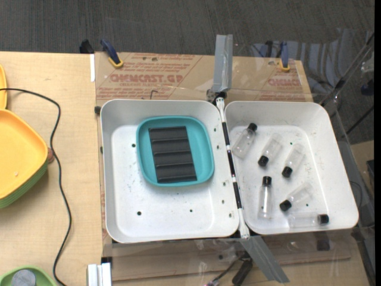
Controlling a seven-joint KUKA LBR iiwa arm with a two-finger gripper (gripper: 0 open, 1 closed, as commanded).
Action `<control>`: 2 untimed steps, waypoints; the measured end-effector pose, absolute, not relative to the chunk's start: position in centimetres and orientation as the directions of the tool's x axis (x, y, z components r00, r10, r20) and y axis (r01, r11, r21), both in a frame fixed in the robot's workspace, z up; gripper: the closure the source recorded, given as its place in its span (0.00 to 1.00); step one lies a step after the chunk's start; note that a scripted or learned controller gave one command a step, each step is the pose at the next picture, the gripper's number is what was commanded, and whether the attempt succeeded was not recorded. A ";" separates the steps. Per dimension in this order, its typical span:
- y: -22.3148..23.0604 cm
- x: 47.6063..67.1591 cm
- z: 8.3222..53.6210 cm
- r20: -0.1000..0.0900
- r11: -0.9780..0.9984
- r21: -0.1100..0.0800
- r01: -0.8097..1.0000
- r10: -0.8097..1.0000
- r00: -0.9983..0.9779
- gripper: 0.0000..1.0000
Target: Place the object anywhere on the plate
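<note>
Camera view: clear vials (266, 196) blend into right bin (333, 159).

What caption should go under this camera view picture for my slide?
Teal plate with a black ridged insert in the left bin; clear vials scattered in the right bin.

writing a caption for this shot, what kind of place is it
Likely a robotics lab bench set up for pick-and-place tests. Two shallow white bins sit side by side on clamped sheeting; one holds a teal plate, the other scattered clear vials with black caps. A cable trails across the wooden bench.
</note>
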State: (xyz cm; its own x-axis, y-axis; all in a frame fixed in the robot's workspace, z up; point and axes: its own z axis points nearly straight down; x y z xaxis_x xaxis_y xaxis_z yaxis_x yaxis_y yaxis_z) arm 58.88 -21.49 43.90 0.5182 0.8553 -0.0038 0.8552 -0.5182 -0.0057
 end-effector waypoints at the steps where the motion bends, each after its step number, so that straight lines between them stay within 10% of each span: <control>1: -21.3 56.7 44.0 -0.004 -0.628 -0.005 0.778 0.778 0.628 0.00; 2: -21.7 57.5 43.9 -0.004 -0.748 -0.003 0.664 0.664 0.748 0.00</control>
State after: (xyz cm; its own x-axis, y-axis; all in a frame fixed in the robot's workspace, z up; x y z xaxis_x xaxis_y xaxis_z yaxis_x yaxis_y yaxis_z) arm 57.50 -21.65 43.95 0.7477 0.6640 -0.0045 0.6640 -0.7477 -0.0025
